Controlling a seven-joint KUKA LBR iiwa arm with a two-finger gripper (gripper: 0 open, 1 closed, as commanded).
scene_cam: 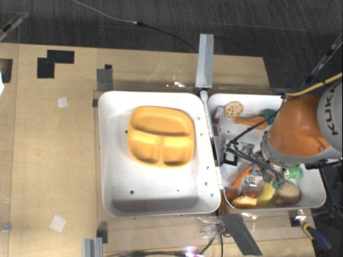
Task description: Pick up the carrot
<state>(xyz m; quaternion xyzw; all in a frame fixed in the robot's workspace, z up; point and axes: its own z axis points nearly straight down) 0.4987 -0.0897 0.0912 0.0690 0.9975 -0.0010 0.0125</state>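
A carrot (250, 121), orange with a green top, lies near the back of the right bin (320, 197), partly hidden by the arm's orange band. My gripper (253, 176) is low in the front half of that bin, well in front of the carrot. It hovers among small items, with a thin orange piece (241, 175) right beside it on the left. The arm covers much of the bin's right side.
A yellow divided plate (161, 135) lies in the left bin (115, 186). The right bin also holds a cookie (233, 109), a banana (266, 194), a brown potato (288, 193), a green item (293, 171) and a purple item (216, 125).
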